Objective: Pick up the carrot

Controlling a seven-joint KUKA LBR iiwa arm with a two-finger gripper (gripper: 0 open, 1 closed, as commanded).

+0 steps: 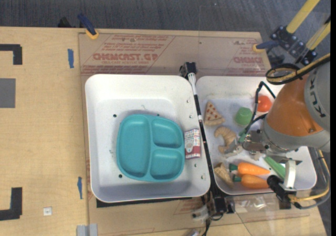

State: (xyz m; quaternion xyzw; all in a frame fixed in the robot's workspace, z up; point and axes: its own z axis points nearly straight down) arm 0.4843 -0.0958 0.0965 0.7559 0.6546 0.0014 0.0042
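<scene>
Item one, the carrot (253, 168): you have a bright orange tapered piece lying roughly flat near the front of the right bin (226, 85), thick end toward the arm, with a green top (274, 166) at that end. Directly in front of it, touching or nearly so, lies a second orange piece (254, 181), darker and stubbier.

Item two, neighbours in the same bin: a tan, lumpy food piece (223, 173) just left of the carrot's narrow tip; a curved beige piece (227, 135) behind that; a pizza slice (212, 113) farther back; a green round object (243, 115) and a red-orange round one (263, 103) near the rear.

Item three, the pincer (251, 143): it hangs just behind and above the carrot, under the grey and orange arm (294, 111). You cannot tell from this view whether it is spread or pressed together.

Item four, the left bin (105, 98): it holds a teal divided plate (150, 146) and a small labelled bottle (192, 143) beside the plate's right edge. Both bins sit on the desk (37, 140).
</scene>
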